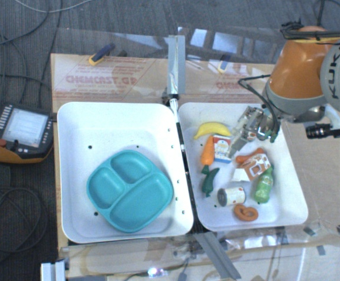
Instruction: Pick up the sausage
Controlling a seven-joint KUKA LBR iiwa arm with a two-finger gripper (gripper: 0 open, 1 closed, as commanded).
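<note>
The sausage (250, 155) is a short orange-red piece lying in the right bin (293, 204), partly under a red-and-white packet (257, 165). My gripper (238, 142) hangs over the middle of that bin, slanting down to the left. Its tip is just left of the sausage, between it and a small white and red carton (221, 148). I see nothing held in it.
Also in the right bin are a banana (212, 129), a carrot (207, 151), a dark green toy (208, 180), a can (231, 195), a green bottle (264, 185) and an orange ring (246, 213). The left bin (82, 122) holds a teal divided plate (130, 189).
</note>
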